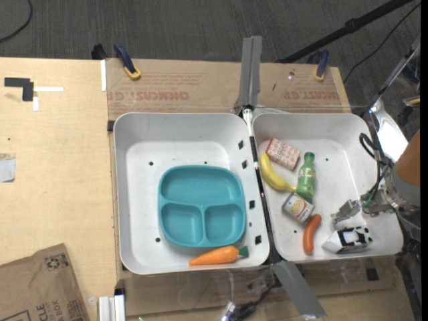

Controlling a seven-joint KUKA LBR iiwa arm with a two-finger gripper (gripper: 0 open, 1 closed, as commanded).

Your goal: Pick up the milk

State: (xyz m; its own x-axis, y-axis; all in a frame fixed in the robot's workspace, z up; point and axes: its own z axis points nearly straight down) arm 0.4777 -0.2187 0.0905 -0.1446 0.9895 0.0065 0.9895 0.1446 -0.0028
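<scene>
Approach step: pincer (349, 210), finger state indiscernible, hovers at 12 o'clock of small white-and-black cow-print milk carton (348, 240) in right white bin (334, 127); next, descend and grasp.

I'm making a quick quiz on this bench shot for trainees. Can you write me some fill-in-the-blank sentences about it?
The teal plate lies in the ___ bin.
The carrot lies beside the plate's ___ edge.
The green bottle lies just right of the ___.
The milk carton lies near the right bin's ___ corner.

Missing words: left; near; banana; near-right
</scene>
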